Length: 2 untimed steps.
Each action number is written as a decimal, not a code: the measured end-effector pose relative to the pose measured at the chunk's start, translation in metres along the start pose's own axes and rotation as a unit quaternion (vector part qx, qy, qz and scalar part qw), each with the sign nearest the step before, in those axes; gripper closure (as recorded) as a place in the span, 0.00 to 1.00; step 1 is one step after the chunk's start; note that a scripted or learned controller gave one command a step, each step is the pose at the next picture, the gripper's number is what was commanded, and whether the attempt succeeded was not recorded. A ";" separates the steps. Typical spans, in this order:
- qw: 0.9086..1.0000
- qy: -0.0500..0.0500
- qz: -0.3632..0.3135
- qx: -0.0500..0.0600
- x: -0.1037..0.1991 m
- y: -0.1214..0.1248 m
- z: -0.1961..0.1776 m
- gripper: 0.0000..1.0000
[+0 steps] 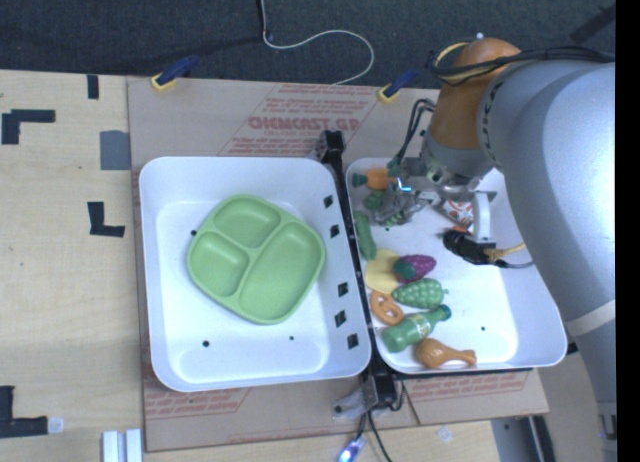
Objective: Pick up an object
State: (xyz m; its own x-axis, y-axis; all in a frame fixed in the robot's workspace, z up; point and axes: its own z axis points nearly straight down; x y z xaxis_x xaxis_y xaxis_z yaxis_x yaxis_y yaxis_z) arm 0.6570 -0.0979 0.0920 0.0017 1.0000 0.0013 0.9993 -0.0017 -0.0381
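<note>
My gripper (393,202) is low in the upper left part of the right bin (500,320), under the orange band of the arm. Just beside it lie a small orange toy (375,178) and a long green piece (365,240) against the bin's left wall. Further toward the front are a yellow piece (380,275), a purple eggplant (415,267), a green bunch of grapes (421,294), an orange piece (385,308), a green bottle (414,328) and a brown drumstick (446,355). Whether anything is in the gripper is hidden by the wrist.
The left bin (165,250) holds a green divided plate (257,259). The big grey arm (560,180) covers the right bin's right side. A black cable (478,248) hangs from the wrist over that bin. A cardboard sheet (290,115) lies under both bins.
</note>
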 end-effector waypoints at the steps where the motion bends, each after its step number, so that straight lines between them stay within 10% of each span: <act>1: 1.000 0.001 -0.005 -0.024 0.071 -0.010 -0.099 1.00; 2: 1.000 0.001 -0.005 -0.027 0.117 -0.057 -0.244 1.00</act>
State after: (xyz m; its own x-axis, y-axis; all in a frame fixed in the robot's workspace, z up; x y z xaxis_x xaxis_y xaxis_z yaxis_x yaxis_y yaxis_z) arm 0.6094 0.0191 0.3379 -0.0084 1.0000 0.0028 0.9998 0.0084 0.0154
